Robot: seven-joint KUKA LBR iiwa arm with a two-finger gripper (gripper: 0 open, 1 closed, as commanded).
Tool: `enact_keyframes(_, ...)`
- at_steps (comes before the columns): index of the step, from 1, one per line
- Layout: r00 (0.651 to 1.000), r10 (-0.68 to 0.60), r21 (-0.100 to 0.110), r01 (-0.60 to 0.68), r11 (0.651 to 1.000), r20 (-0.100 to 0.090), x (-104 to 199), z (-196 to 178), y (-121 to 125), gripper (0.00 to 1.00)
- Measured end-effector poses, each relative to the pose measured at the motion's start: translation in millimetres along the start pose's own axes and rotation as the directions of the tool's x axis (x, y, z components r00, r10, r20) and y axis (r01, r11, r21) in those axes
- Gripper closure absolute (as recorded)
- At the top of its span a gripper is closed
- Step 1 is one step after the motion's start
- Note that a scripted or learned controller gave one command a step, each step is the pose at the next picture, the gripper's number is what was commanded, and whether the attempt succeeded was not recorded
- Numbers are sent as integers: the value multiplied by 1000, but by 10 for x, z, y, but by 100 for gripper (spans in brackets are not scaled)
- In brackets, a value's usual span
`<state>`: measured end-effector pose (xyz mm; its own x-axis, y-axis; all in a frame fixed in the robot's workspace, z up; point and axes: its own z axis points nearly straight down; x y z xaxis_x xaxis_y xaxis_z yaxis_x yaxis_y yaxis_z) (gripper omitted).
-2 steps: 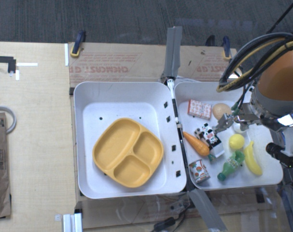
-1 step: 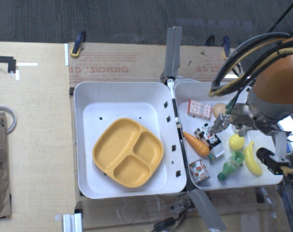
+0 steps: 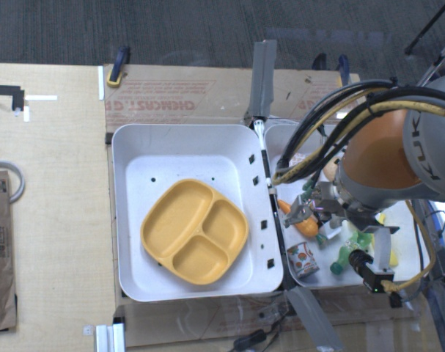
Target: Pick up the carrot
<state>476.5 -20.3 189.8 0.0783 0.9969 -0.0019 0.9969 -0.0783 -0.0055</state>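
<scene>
Item: carrot [image 3: 303, 224]; orange, lying in the right bin [image 3: 405, 281] near that bin's 9 o'clock wall, just beside the divider between the bins; a smaller orange piece [image 3: 283, 206] sits at its 10 o'clock, possibly part of the same carrot, though the view is too cluttered to be sure.

Item: gripper [image 3: 315, 213]; grey metal, directly over the carrot at its 1 o'clock; the wrist and cables crowd the spot, so whether the jaws stand wide, narrow or closed on the carrot cannot be told.

Item: arm [image 3: 387, 156]; grey with orange band, entering from 3 o'clock, low over the right bin.

Item: left bin [image 3: 130, 149]; holds a yellow divided plate [image 3: 195, 231] at its centre.

Item: other contents of right bin; green pieces [image 3: 348, 251] at the carrot's 4 o'clock; small printed packet [image 3: 303, 261] at its 6 o'clock.

Status: approach appears complete, gripper positioned at the carrot; carrot rests low in the bin, not lifted; a confirmed grasp and the lift remain.
</scene>
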Motion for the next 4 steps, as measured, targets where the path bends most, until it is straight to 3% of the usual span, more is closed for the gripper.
enact_keyframes(1, 998, -63, -3, 63, 998, 2, -290, -1290, 764, 0)
enact_keyframes(2, 990, -142, -1, 142, 990, 0, -163, -520, 176, 0)
enact_keyframes(3, 990, -142, -2, 142, 990, 0, -164, -521, 177, 0)
enact_keyframes(4, 999, -35, -1, 35, 999, 0, -86, -4, 211, 0)
